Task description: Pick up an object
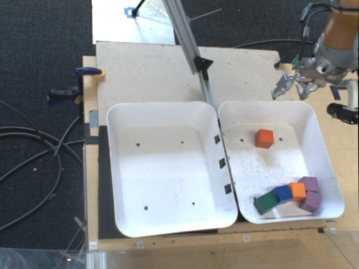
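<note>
The arm (338, 29) comes in from the upper right corner, its orange band above a grey wrist, with the wrist angled down and toward the left. The gripper (294, 88) hangs at the end of it, just above the far rim of the right bin (322, 144), near that bin's far right corner. Its two fingers (282, 87) are spread apart, one pointing out to the left and the other lower and closer to the wrist, and there is nothing between them; they touch nothing that can be made out.

Below the gripper and a little to its left, well apart from it, a red cube (264, 138) sits alone on the floor of the right bin. Much farther below, against the near wall of the same bin, a cluster of blocks lies packed together: a green block (265, 203) at the left end, a blue block (283, 193) touching it, an orange block (298, 190) next, and two purple blocks (310, 194) at the right end (one stacked just behind the other).

To the left of the gripper and lower, the left bin (120, 150) sits beside the right one, their rims touching. A slanted metal pole (185, 29) crosses the bench (151, 72) well to the gripper's left.
</note>
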`<state>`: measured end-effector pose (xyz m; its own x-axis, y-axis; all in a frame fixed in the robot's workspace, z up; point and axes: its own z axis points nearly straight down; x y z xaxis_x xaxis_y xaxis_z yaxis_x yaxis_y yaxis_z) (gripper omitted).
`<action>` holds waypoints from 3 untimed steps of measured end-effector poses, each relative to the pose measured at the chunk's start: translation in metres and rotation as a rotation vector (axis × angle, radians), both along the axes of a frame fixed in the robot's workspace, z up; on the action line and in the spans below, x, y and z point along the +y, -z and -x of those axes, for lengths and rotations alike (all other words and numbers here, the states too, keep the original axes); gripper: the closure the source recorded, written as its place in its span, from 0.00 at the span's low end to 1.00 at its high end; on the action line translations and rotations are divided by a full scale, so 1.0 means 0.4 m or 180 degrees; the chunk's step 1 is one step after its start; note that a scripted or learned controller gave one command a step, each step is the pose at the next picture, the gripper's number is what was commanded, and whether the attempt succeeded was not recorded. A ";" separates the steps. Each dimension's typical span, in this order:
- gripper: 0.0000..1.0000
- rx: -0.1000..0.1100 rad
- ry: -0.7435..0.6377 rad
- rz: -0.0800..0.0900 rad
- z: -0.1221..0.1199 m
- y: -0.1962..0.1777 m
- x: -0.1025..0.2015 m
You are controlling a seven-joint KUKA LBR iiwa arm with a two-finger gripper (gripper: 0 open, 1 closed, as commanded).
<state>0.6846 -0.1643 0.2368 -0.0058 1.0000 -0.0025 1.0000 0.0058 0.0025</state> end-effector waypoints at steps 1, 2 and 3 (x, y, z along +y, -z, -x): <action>0.00 0.0029 0.0012 -0.0013 0.147 0.368 0.035; 1.00 -0.0007 0.0004 -0.0007 0.138 0.328 0.033; 1.00 -0.0015 -0.0027 -0.0020 0.083 0.108 0.368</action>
